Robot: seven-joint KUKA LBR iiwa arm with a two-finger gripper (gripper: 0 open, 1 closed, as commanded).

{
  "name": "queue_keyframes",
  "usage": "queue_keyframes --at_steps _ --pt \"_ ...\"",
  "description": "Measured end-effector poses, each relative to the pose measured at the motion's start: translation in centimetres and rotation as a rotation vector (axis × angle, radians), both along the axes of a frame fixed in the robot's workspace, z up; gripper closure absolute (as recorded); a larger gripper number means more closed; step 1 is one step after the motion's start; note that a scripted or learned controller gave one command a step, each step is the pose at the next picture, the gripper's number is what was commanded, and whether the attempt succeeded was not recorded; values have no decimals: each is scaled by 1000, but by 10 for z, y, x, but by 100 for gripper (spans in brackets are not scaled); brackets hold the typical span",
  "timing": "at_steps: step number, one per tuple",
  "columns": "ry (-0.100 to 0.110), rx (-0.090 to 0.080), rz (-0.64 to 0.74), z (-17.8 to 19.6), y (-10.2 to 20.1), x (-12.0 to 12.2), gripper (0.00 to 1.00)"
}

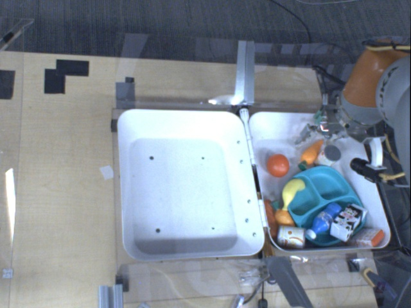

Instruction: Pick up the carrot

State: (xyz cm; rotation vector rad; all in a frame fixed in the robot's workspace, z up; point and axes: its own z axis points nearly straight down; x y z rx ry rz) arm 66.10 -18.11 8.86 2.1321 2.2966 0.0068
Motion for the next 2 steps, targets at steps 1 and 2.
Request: queue_keyframes --at_steps 1,2 --pt "-10 1 3 14 3 4 100" --pt "0 1 28 110 62 10 100"
